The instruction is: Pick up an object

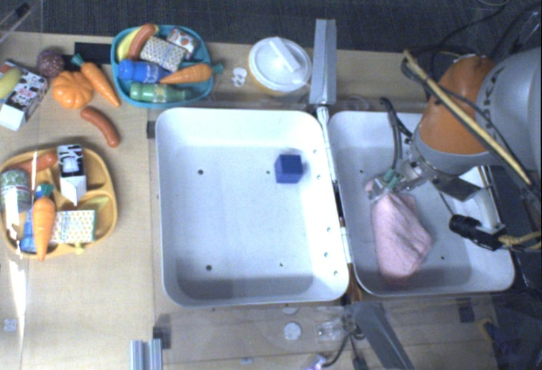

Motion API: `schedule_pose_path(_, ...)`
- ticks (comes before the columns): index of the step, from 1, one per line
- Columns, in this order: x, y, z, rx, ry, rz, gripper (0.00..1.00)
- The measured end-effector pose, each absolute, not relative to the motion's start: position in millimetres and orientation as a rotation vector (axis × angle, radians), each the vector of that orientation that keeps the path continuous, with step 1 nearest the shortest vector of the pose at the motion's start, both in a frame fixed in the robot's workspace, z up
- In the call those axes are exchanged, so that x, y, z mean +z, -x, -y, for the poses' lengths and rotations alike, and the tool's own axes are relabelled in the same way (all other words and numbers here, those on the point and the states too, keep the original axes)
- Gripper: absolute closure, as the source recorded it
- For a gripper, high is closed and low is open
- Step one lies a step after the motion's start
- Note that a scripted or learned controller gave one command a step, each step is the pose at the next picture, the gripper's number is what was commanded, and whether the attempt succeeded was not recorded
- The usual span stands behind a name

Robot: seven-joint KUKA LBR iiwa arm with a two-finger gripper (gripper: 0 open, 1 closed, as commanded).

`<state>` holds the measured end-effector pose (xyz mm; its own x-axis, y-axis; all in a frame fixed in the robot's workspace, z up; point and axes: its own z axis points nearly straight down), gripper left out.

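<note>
Status at this frame: pick was not confirmed.

The gripper sat low in the right bin, center-right of the frame, right at the upper end of the pink cloth. The cloth lay limp on the bin floor, stretching down and right from the gripper toward the lower middle of that bin. Its top edge looked touching or just under the gripper tip, but the wrist and a greenish bit of hardware blocked the contact point. Whether the fingers were released, clenched or grasping the cloth: I couldn't tell from this angle.

The cloth looked to be still resting on the bin, so I'd judge no lift had happened. Approach and descent looked done; grasp closure unverified; lift and clear still left.

The other candidate, a blue cube, sat alone in the left bin, upper right part of it, well apart from the arm. Untouched as far as it lay.

The toy food trays at the left of the tabletop were outside both bins and not in play.

Risk, my read: soft cloth, a pinch at the very edge could slip on lift.
</note>
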<state>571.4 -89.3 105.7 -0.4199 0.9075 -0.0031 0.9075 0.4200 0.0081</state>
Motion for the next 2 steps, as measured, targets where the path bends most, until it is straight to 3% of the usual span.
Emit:
schedule_pose_path(1, 185.4, -621.3, 67.8, 0.003, -1.883, -2.510, 1.00)
schedule_pose_path(2, 185.5, -621.3, 68.0, 0.003, -1.883, -2.509, 0.00)
